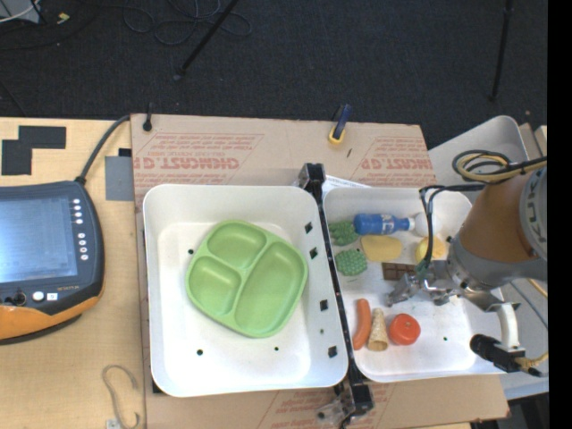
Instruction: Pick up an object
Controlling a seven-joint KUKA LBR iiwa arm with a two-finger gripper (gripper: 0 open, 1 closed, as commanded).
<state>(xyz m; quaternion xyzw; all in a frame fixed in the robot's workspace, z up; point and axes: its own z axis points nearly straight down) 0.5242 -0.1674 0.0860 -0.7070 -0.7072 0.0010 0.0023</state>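
Note:
The right bin [442, 342] holds several small items. A blue bottle [380, 224] lies at the back above a yellow block [382, 248]. Two green pieces [349, 262] sit near the left wall. At the front lie an orange carrot [361, 323], a tan cone [379, 330] and a red tomato [405, 329]. My gripper [422, 286] hangs low over the middle of this bin, just above and right of the tomato and beside a dark brown piece [397, 272]. The arm's orange band [492, 226] covers the bin's right part. I see nothing clearly held.
The left bin [154, 284] holds a green divided plate [248, 278]. A tablet [40, 248] lies on the bench at far left. A blue and yellow clamp [339, 125] sits at the back edge. Cables loop by the arm [481, 162].

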